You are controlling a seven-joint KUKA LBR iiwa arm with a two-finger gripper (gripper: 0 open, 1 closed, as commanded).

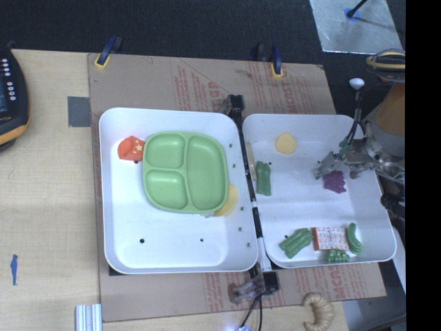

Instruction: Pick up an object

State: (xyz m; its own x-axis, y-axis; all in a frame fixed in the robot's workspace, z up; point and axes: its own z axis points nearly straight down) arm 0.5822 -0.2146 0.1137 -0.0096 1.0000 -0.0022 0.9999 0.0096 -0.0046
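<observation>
My gripper (339,170) hangs over the right side of the right bin (303,205), reaching in from the right. Its fingers stand open, one fingertip (322,169) to the left and the other to the right. A small purple bunch of grapes (335,183) lies on the bin floor just below and between them, and nothing is held. Also in this bin are a yellow round piece (285,143), a green vegetable (263,178), a green pod cluster (296,243), a red and white packet (329,238) and a green pickle (354,238).
The left bin (124,240) holds a green divided plate (186,171), a red piece (130,148) at its left and a yellow piece (228,201) partly under its right edge. A tan curled object (319,311) lies outside the bins on the cardboard.
</observation>
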